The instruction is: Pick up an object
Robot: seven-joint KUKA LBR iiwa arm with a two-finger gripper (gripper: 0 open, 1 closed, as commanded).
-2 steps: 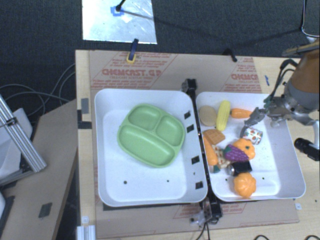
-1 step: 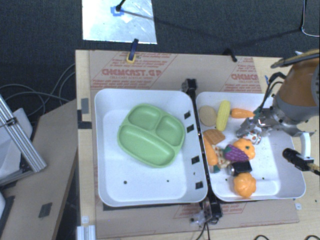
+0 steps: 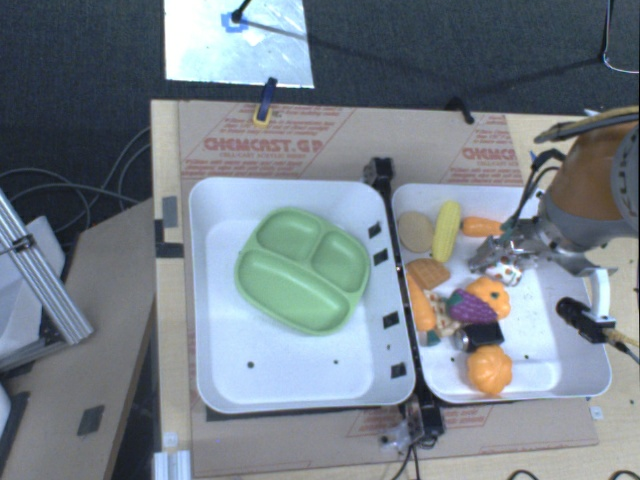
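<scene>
Reaching step: gripper [image 3: 497, 260] low in right bin [image 3: 575, 363], right of frame, over toy food pile [image 3: 477, 306]; grip state unreadable. Next: drop onto one piece, pinch, lift.

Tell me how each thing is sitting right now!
green divided plate: lying flat in the left bin, nothing on it.
corn cob: lying in the right bin.
purple toy: resting among the orange toys.
gripper: low over the right bin, beside the toys.
</scene>
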